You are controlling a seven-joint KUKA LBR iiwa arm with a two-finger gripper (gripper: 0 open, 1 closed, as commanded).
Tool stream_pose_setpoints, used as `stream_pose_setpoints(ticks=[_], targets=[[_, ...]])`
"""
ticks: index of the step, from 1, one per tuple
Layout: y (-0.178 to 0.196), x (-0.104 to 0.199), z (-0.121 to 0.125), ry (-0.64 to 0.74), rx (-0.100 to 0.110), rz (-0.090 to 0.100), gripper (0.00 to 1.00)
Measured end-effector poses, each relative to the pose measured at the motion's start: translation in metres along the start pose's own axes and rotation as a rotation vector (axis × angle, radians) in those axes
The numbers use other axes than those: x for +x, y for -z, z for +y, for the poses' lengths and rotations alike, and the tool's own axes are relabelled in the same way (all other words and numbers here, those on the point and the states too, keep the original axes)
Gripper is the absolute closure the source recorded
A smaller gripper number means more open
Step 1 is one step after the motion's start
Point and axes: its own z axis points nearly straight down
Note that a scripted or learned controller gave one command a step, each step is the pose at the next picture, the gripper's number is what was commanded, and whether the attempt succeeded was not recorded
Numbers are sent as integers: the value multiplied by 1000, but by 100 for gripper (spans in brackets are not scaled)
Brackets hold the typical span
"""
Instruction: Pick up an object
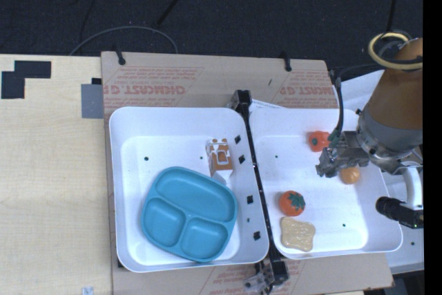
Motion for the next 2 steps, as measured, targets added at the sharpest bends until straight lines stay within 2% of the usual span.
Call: stream_pose_setpoints(ticks=[2], targets=[[-23, 96, 7, 3, 2, 1, 100]])
